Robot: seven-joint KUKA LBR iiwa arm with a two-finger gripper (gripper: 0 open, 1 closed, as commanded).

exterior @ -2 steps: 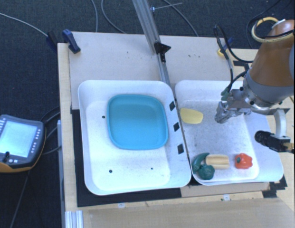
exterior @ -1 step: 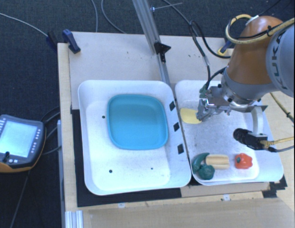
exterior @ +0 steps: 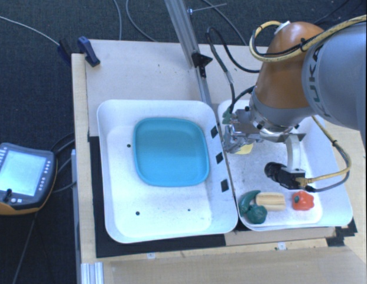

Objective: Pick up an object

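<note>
Blue plate [exterior: 171, 151] fills the left bin's [exterior: 112, 218] middle, bare floor along its lower edge. Centre-right, the pincer [exterior: 235, 136] sits at the right bin's [exterior: 340, 188] upper-left rim; whether clenched, I cannot tell. Green piece [exterior: 252, 206], block [exterior: 270, 201] and tomato [exterior: 302, 201] line the lower edge.

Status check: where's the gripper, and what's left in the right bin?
Gripper low at right bin's left wall. Green toy, tan block, red toy along near edge.
</note>
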